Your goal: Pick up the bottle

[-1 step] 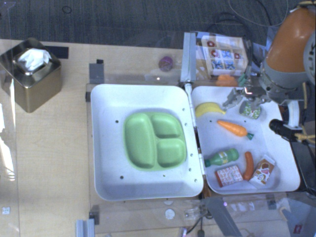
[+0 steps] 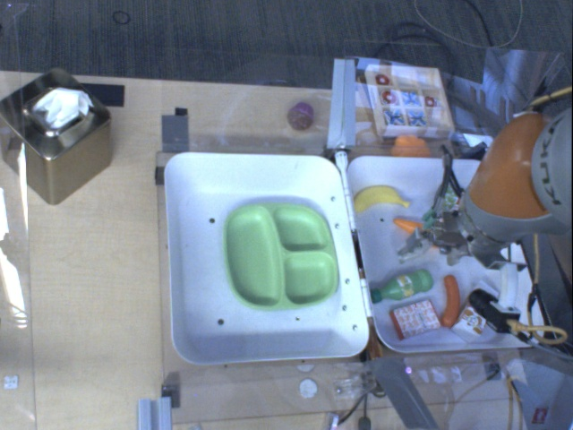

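Camera view: bottle (image 2: 402,287) lying in right bin (image 2: 380,328), ungrasped; claw (image 2: 436,238) above it (grip state indiscernible); pickup pending.

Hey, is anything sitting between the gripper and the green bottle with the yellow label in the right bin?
Nothing visible does. The gripper hangs over the right white bin, just above the green bottle with the yellow label in the view, with bare bin floor between them. The red sausage-shaped toy lies to the bottle's right, off that path.
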`<state>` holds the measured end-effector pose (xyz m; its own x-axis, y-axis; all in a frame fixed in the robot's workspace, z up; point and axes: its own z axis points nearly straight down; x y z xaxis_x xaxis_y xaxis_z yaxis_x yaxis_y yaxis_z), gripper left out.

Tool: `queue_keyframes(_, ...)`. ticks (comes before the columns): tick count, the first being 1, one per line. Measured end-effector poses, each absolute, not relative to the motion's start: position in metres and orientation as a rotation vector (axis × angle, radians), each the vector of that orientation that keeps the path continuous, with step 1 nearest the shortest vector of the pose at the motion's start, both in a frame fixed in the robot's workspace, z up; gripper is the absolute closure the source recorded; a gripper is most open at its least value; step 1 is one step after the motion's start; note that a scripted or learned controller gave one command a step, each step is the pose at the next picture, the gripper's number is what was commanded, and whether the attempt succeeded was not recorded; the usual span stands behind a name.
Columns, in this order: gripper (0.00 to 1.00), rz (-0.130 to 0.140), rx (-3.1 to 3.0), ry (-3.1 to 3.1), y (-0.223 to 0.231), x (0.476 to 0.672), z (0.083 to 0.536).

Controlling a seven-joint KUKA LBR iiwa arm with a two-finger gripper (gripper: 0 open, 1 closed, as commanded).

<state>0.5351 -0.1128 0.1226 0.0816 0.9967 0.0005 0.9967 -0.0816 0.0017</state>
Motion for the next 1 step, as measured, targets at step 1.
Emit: queue_keyframes(1,0.00,0.019,2.452,1.944,-0.0914,0.5124,0.0907)
